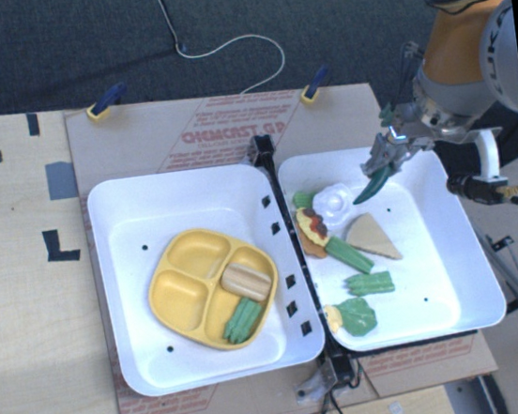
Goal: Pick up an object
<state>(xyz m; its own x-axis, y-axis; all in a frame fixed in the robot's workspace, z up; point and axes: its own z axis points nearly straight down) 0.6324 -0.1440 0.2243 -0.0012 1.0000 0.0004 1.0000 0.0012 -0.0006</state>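
Two white bins sit side by side on a cardboard sheet (pixel 230 134) over the bench (pixel 26 308), and the arm (pixel 464 42) comes in from the upper right of the frame, its orange band high and its wrist tilted down and leftward. The fingers (pixel 382 168) hang over the upper part of the right bin (pixel 460 260), and a slim dark green piece (pixel 370 188) slants down and left from between them, its lower tip near a white lump (pixel 331 201); the fingers look closed on it, though the grip itself is small and hard to read.

In the right bin the other things crowd the left half. A small green piece (pixel 303 199) lies beside the white lump, and a yellow and red item (pixel 314 230) is against the dividing wall. A tan wedge (pixel 373 236) sits at centre, with a long green pod (pixel 348 254) just left of it. A short green piece (pixel 369 282) lies below, and a leafy green lump (pixel 354 317) is near the bottom edge. The bin's right half is bare white floor.

The left bin (pixel 120 229) holds a yellow divided plate (pixel 189 286). On it are a tan bread roll (pixel 246 279) and green beans (pixel 243 319). Bare floor rings the plate on all sides.
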